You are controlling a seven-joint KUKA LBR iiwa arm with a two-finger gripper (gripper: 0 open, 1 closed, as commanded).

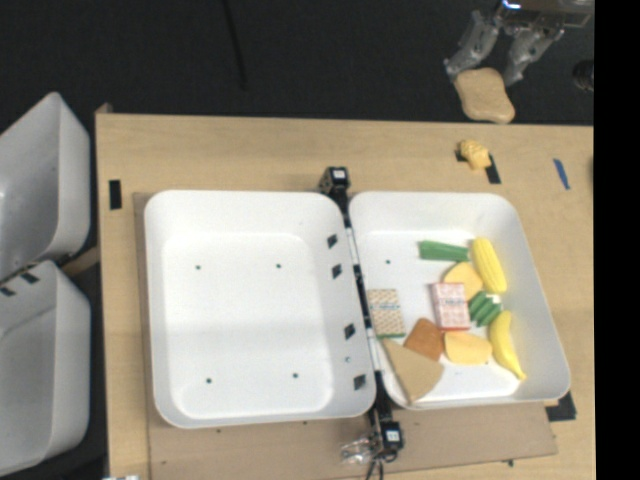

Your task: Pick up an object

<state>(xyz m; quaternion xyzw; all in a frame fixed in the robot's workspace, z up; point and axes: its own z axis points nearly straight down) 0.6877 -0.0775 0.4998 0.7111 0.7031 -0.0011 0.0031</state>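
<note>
I saw the tool (503, 56) raised at the upper right, beyond the far edge of the surface (250, 153), its fingers spread around a tan, bread-like piece (484, 96) hanging just beneath them. In the right bin (540, 268) lay a corn cob (488, 264), a banana (505, 344), a pink box (449, 306) and green pieces. A small yellow item (473, 152) sat on the surface.

A pale tan wooden bench top (250, 153) sits against a dark, nearly black floor (250, 38). Beyond the bench's left edge stand two white rounded plastic containers (35, 268). Even light falls from above, casting soft shadows.
</note>
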